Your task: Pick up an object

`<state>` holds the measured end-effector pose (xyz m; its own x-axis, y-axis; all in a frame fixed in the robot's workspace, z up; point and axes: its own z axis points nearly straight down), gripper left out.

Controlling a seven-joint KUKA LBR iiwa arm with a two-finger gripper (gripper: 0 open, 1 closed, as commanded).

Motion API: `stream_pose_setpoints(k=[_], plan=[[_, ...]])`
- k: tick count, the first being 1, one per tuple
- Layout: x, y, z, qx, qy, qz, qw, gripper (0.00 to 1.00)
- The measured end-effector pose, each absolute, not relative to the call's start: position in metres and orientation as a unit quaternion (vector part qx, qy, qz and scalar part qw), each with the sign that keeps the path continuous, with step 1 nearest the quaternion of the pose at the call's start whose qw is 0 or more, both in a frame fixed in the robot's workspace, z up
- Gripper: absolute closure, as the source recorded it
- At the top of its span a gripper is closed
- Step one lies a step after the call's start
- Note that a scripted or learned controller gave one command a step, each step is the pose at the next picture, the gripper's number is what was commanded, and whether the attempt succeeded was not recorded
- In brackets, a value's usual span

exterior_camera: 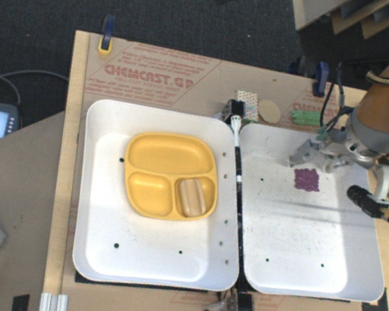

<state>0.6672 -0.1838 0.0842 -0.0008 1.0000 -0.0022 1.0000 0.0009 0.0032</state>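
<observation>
— Nearest you, the left bin carries a yellow tray with a tan block in its right compartment.

— And your target?

— Likely the purple object, flat in the right bin, just below the gripper. You can't tell the fingers' state. It's low; they may skid over it.

Yellow divided tray with a tan block in left bin; purple object in right bin, just below gripper at frame's upper right.
</observation>
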Motion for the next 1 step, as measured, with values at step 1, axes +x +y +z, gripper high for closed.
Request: stream_pose_setpoints(k=[1], plan=[[0.6253,-0.1708,0.0846,0.708,0.707,-0.001,-0.002,0.0]])
